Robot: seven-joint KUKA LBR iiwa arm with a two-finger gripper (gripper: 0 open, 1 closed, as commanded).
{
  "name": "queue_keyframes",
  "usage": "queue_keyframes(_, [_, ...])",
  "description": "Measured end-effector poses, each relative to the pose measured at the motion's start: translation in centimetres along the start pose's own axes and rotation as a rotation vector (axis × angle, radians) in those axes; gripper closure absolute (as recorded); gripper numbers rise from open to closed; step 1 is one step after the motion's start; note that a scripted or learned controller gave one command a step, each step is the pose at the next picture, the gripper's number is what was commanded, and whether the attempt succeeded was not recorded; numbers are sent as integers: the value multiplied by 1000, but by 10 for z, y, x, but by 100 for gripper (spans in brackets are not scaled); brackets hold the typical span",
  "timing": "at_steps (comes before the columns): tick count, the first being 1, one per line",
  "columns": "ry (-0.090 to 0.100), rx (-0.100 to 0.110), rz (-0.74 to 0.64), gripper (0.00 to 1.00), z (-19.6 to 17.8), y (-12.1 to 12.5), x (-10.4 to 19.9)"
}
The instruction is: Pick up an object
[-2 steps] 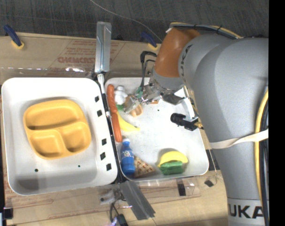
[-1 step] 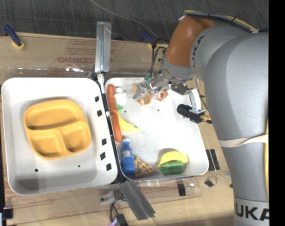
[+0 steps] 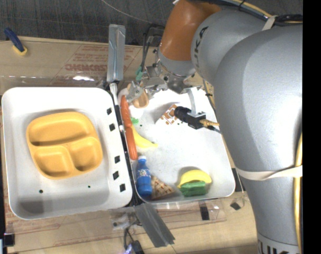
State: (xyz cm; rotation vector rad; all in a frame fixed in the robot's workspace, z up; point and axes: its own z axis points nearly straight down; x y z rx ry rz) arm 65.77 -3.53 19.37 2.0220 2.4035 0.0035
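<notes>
Gripper [image 3: 141, 90] of mine is down at the far left corner of the right bin [image 3: 188, 148], arm reaching in from the right w/ the orange band above the wrist. Can't tell from this angle whether it's wide or narrow; too much clutter around it.

Nearest obj. is a small tan-brown piece [image 3: 140, 100], just below the gripper and v. close to it. Whether they're touching, can't say, and I don't see it clamped.

Other stuff in the right bin:
- long orange-red stick [image 3: 130, 134] lying along the left wall, its top end near the tan-brown piece
- yellow banana-shaped piece [image 3: 144, 141] just beside the stick, about mid-wall
- blue bottle [image 3: 143, 178] at the near left corner, lying roughly parallel to the wall
- waffle-patterned brown piece [image 3: 161, 188] beside the bottle, against the near wall
- green and yellow item [image 3: 195, 182] at the near wall, right of the waffle piece, apart from it
- small brown checkered bit [image 3: 168, 115] near mid-bin, towards the far side

Left bin [image 3: 54, 197] has a yellow divided tray [image 3: 62, 142], 3 compartments, sitting towards its far-left part. Well apart from the gripper.
</notes>
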Motion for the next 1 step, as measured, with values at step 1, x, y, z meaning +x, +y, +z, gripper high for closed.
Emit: queue_keyframes(1, [-2, 3, 227, 100, -29, -8, -39])
